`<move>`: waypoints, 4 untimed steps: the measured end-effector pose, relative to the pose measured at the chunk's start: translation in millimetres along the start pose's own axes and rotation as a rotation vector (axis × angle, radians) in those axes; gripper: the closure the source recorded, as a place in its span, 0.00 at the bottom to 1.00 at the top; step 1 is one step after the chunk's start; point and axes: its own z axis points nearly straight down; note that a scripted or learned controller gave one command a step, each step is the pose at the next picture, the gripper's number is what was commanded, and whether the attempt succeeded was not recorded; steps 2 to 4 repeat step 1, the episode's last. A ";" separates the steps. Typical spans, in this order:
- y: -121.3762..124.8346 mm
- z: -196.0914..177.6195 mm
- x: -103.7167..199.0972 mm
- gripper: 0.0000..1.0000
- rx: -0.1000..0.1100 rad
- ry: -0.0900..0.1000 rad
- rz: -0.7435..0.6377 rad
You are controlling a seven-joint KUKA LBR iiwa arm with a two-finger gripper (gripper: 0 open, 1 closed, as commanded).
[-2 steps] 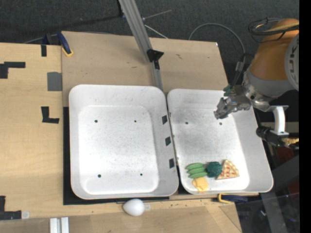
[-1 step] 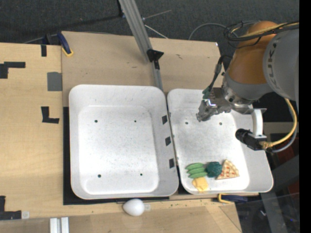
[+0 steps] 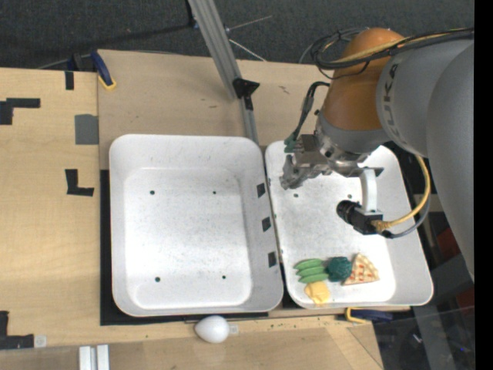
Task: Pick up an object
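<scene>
My gripper [image 3: 293,173] hangs over the upper left part of the right bin [image 3: 408,284], close to the divide between the two bins. Several small toy foods lie together at that bin's near end: a green pea pod [image 3: 310,268], a dark green broccoli piece [image 3: 337,267], a pizza slice [image 3: 361,270] and a yellow piece [image 3: 317,291]. The gripper is well apart from them, toward the far end of the bin. Nothing shows held under it.
The left bin [image 3: 123,206] lies beside the right one. A white egg-shaped object [image 3: 212,329] rests on the bench just outside the left bin's near edge. A grey metal rail [image 3: 219,52] slants down from the top toward the bins' far edge.
</scene>
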 end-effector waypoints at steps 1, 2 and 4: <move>11.4 -1.6 61.3 1.00 -0.001 0.000 -0.001; 11.4 -1.6 61.3 1.00 -0.001 0.000 -0.001; 11.4 -1.6 61.3 1.00 -0.001 0.000 -0.001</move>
